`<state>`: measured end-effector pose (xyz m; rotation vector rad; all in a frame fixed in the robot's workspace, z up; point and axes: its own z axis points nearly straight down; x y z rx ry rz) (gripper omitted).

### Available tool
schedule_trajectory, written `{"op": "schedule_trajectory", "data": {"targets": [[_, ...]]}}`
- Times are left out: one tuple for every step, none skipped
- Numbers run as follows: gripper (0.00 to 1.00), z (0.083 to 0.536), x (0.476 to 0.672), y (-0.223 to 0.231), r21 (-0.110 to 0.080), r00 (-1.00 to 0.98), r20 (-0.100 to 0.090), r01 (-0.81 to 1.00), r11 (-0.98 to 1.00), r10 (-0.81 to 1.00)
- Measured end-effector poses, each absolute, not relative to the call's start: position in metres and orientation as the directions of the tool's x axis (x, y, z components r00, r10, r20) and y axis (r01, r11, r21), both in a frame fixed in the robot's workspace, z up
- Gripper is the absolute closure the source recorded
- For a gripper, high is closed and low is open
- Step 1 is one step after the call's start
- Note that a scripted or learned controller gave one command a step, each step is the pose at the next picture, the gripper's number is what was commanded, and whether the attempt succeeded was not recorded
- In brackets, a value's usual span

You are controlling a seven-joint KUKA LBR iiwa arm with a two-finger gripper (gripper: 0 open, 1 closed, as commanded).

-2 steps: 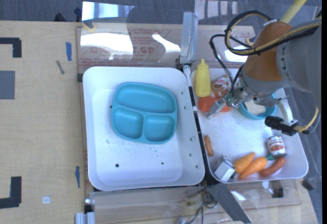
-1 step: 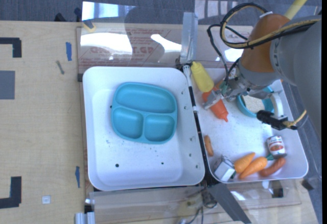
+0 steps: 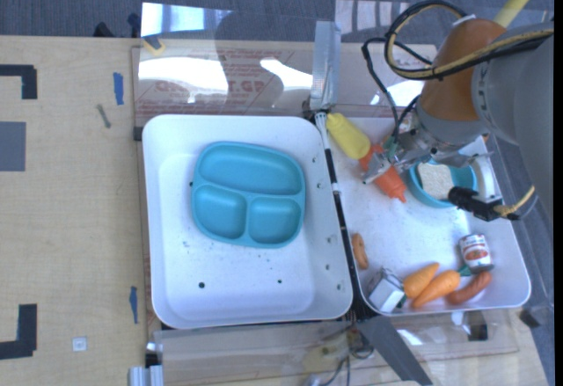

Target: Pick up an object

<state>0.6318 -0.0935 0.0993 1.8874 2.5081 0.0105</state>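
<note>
My gripper [image 3: 384, 166] is low over the upper part of the right bin [image 3: 400, 230], below the orange band of the arm. Its tip is right beside a small orange-red cone-shaped item [image 3: 394, 184]; whether they touch is not visible. A yellow item [image 3: 348, 136] lies just to the left, at the bin's top left corner. A blue bowl [image 3: 442, 193] with a pale slice [image 3: 433, 175] in it sits just right of the gripper, partly under the arm. Nothing is visibly held.
The left bin [image 3: 167, 226] holds a blue divided plate [image 3: 249, 193]. Along the right bin's front lie two carrots [image 3: 427, 282], a sausage [image 3: 476, 286], a small can [image 3: 475, 251], a grey-white box [image 3: 384, 290] and a small orange piece [image 3: 359, 245]. Cables loop above the arm.
</note>
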Motion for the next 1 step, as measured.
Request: {"op": "schedule_trajectory", "data": {"targets": [[1.0,0.2483,0.6697,-0.0594,0.014,-0.274,-0.005,0.962,0.274,0.962]]}}
